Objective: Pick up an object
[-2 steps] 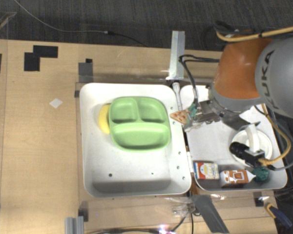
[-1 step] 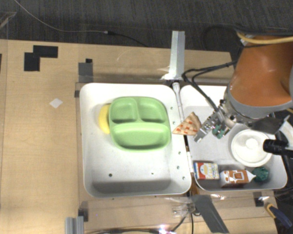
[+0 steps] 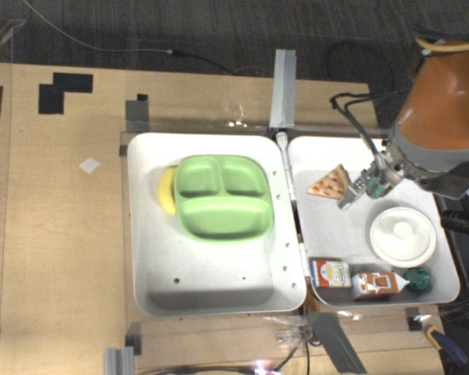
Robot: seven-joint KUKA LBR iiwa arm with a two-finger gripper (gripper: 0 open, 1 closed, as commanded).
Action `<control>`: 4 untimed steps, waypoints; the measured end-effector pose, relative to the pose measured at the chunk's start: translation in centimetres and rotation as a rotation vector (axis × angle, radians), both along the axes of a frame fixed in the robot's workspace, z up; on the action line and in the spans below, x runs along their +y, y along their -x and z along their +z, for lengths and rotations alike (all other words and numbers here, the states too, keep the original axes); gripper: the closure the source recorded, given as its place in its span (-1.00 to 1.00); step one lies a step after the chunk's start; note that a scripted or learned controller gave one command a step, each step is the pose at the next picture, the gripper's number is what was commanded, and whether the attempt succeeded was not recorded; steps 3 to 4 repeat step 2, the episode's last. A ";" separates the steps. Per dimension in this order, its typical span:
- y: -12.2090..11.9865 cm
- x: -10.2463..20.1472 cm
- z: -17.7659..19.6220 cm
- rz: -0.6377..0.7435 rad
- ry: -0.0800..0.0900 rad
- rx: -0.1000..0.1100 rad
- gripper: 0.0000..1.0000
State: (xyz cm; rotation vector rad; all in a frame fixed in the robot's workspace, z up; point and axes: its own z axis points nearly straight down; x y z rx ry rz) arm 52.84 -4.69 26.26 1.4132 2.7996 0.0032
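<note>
Gripper [image 3: 352, 196] sits low in the right bin [image 3: 445, 287], just beside the pizza slice [image 3: 329, 183] — can't tell its state, nothing visibly held. Risk: slice lies flat — a closing pinch may skid over it or shove it away.

**Lighting and image quality**

Even, bright overhead light; soft shadow inside near wall of left bin [image 3: 211, 299]; small glare spots on table [image 3: 55, 233] at bottom edge; overall slight softness; orange arm [image 3: 445, 108] blurred; coarse resolution.
</note>
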 end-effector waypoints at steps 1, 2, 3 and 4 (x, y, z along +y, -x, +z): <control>2.1 0.5 6.4 0.489 0.003 -0.004 1.00; -7.7 7.0 4.9 0.648 0.003 -0.002 1.00; -7.7 7.0 4.9 0.648 0.003 -0.002 1.00; -7.7 7.0 4.9 0.648 0.003 -0.002 1.00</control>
